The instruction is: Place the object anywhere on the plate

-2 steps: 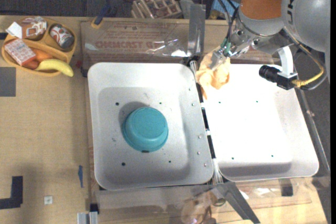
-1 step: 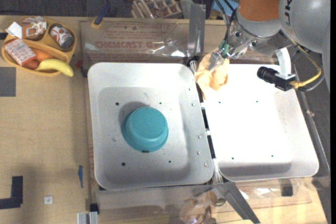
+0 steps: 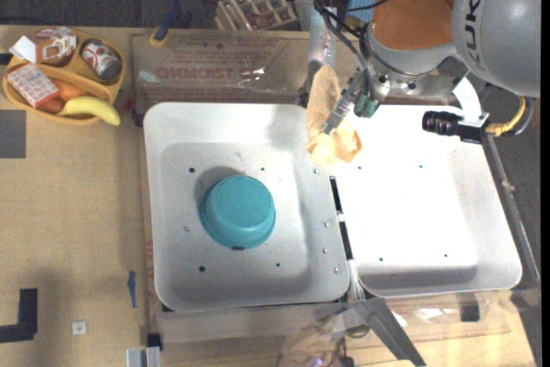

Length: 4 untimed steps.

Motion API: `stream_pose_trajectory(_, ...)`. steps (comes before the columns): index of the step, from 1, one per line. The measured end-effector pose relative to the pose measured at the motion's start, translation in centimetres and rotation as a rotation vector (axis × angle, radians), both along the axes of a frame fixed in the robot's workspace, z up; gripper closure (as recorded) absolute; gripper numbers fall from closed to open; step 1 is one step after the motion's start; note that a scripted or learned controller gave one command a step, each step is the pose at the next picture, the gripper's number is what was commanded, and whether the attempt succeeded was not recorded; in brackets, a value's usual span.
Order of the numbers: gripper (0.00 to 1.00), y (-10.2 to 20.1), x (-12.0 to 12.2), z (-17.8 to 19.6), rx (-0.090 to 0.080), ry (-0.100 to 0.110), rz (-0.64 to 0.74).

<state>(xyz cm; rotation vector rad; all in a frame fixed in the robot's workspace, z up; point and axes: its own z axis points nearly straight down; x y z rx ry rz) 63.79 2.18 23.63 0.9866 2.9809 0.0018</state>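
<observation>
A teal round plate [image 3: 238, 211] lies in the left bin [image 3: 172, 142], slightly left of its middle. A soft tan and yellow object [image 3: 323, 99] hangs at the far end of the divide between the two bins, and its lower lump [image 3: 338, 147] reaches over the right bin's far left corner. My gripper [image 3: 333, 123] comes down from the upper right with its thin dark fingers [image 3: 342, 110] pinched on this object. The object is up and to the right of the plate, well apart from it.
The right bin [image 3: 430, 211] lies under the arm. A yellow tray [image 3: 51, 86] with a banana and packets sits at the far left on the bench. A clear bag and cardboard boxes [image 3: 232, 69] stand behind the left bin. A black cylinder [image 3: 443, 124] juts out by the arm.
</observation>
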Motion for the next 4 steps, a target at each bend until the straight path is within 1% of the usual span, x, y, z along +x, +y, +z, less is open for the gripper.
stream_pose_trajectory(1, 1.00, 4.1, -3.0, -1.1, 0.000, -0.002, 0.397)
stream_pose_trajectory(2, 1.00, 8.3, -6.5, -1.8, -0.001, -0.002, 0.637)
stream_pose_trajectory(3, 1.00, 12.3, -8.8, -2.3, 0.000, -0.001, 0.643)
stream_pose_trajectory(4, 1.00, 16.3, -12.0, -1.5, 0.000, 0.000, 0.642)
